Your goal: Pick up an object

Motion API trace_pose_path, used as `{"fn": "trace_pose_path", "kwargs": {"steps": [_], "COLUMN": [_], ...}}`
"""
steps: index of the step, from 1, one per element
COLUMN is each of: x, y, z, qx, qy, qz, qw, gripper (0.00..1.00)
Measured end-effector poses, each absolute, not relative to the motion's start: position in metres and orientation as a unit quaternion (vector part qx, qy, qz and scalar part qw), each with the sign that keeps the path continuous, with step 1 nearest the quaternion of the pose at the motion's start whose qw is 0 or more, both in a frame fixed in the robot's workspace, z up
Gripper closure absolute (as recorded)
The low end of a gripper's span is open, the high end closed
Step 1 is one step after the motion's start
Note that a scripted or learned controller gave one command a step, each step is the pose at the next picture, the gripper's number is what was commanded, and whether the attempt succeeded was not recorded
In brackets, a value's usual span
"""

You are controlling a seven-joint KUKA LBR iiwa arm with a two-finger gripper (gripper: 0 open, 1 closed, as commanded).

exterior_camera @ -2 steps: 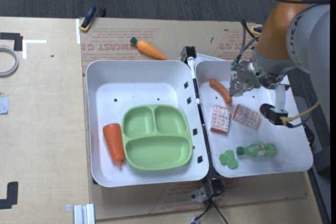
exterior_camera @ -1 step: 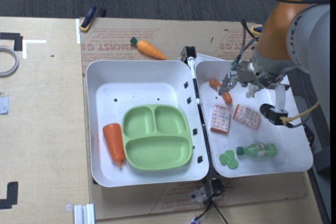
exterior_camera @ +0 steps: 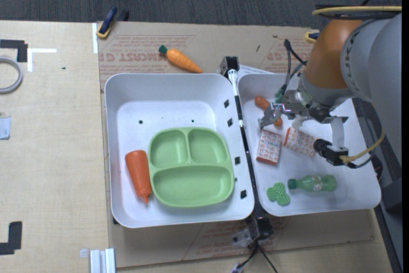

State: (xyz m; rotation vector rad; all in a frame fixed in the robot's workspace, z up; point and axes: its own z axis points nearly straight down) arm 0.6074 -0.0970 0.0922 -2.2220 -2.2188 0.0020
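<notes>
— Was any lettering legible?
— Only red print on the cardboard sheet (exterior_camera: 147, 51) under the bins, upper middle of the frame. It stood upside down and mirrored, so I could not read it surely.
— And the small cartons (exterior_camera: 269, 147) in the right bin (exterior_camera: 364, 192)?
— Printed, but too small to read.

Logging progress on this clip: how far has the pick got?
Nothing looks lifted yet. The gripper is low in the right bin, above the small carton and near an orange piece. The green bottle and the other packet lie on the bin floor. Grasping and raising an object remain.
</notes>
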Motion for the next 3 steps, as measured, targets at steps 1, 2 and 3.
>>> {"fn": "trace_pose_path", "kwargs": {"steps": [1,2,3], "x": [0.6076,0.6076,0.6078], "y": [-0.0978,-0.0978,-0.0983], "z": [0.1019,0.102,0.1116], "qx": [-0.708,-0.708,-0.709], "qy": [-0.706,-0.706,-0.705], "qz": [0.0006,0.0006,0.0006], "qw": [0.0,0.0,0.0], "gripper": [1.0,0.0,1.0]}}
